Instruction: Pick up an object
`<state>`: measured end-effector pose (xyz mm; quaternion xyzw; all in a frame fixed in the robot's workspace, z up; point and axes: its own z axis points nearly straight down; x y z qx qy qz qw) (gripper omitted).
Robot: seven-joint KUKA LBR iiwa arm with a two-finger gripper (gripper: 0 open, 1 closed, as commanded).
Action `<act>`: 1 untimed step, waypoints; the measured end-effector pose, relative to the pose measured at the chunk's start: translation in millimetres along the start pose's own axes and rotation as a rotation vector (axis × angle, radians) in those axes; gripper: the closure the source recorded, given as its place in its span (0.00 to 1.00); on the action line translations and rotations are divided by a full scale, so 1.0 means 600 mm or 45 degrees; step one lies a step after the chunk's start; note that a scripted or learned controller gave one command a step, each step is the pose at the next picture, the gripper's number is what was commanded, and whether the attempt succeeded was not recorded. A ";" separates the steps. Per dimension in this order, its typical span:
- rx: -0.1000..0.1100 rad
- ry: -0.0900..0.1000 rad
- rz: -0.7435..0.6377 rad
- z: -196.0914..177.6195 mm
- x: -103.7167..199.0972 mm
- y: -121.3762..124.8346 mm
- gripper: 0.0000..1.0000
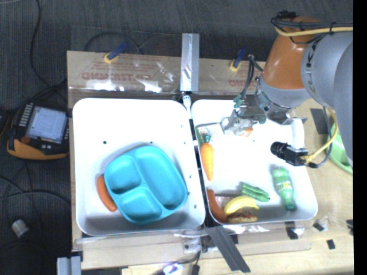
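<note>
Objects for picking are seen in the right bin (pixel 298 153). At its near edge a yellow banana (pixel 239 204) is placed, touching a reddish item (pixel 243 215) below it and a brown sausage (pixel 213 206) on its left. Just beyond, green bean pods (pixel 255 191) are found, and to their right a green bottle (pixel 283 188) is lying. An orange carrot (pixel 207 160) is laid along the left wall. In the left bin (pixel 86 125) a blue divided tray (pixel 146 182) is seen, with an orange sausage (pixel 105 192) touching its left side. Farther, in the far part of the right bin, the gripper (pixel 243 122) is positioned; something orange is seen at its tip, but whether the jaws are open or closed cannot be told.
</note>
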<state>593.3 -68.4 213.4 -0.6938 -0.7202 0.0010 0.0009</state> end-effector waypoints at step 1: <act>-0.001 -0.005 -0.169 -0.074 0.047 -0.057 1.00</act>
